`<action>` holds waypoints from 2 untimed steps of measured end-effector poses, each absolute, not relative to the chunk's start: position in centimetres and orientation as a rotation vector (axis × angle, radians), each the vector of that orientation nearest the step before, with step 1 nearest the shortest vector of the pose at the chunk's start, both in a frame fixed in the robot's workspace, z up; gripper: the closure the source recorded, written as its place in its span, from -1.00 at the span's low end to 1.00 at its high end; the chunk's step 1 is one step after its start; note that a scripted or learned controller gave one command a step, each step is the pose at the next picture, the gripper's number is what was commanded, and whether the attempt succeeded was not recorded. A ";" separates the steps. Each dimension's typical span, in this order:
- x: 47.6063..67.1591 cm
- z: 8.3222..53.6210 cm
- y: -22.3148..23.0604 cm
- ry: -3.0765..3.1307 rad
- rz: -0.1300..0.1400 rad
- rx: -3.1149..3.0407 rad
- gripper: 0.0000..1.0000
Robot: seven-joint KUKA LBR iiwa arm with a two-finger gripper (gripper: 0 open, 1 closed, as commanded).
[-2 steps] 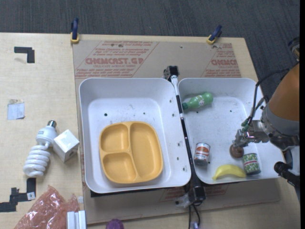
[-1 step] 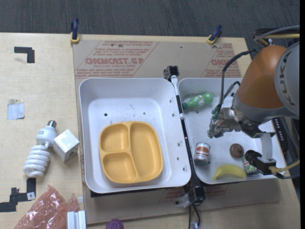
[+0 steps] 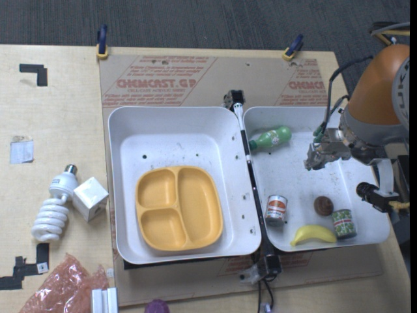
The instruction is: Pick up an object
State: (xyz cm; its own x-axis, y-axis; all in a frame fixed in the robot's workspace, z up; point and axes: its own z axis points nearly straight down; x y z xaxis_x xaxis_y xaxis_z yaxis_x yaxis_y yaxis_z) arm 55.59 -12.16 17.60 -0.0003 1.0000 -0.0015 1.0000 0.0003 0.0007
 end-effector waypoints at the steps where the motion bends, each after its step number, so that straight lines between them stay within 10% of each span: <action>1: 55.6 17.6 -12.1 2.221 -0.001 2.219 -1.00; 2: 56.5 9.2 -14.4 2.220 -0.001 2.222 -1.00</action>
State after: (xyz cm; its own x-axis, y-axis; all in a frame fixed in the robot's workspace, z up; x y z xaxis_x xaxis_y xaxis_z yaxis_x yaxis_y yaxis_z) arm 56.49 -14.43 9.24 0.0009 1.0000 -0.0009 1.0000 -0.0009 0.0000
